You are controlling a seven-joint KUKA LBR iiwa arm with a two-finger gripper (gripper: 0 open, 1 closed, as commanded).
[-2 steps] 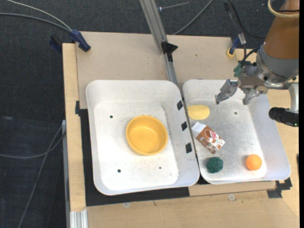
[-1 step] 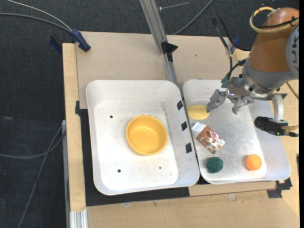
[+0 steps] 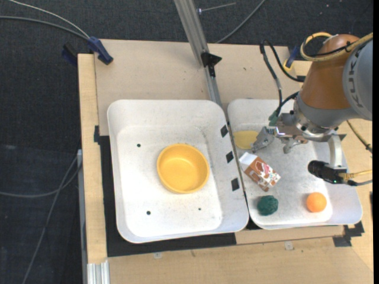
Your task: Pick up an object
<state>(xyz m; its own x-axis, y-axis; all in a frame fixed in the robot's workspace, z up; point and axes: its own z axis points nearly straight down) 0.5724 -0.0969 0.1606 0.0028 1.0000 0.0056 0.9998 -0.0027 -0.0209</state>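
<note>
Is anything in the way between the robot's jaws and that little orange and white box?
Nothing visible is. The gripper hangs over the far part of the right bin, and the small box lies just nearer the camera with only bare bin floor between. The green ball and orange ball lie beyond it.

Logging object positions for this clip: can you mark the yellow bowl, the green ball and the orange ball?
yellow bowl [image 3: 182,168], camera view, on the inside of the bowl.
green ball [image 3: 267,205], camera view, on the middle of its top.
orange ball [image 3: 316,202], camera view, on the middle of its top.
</note>
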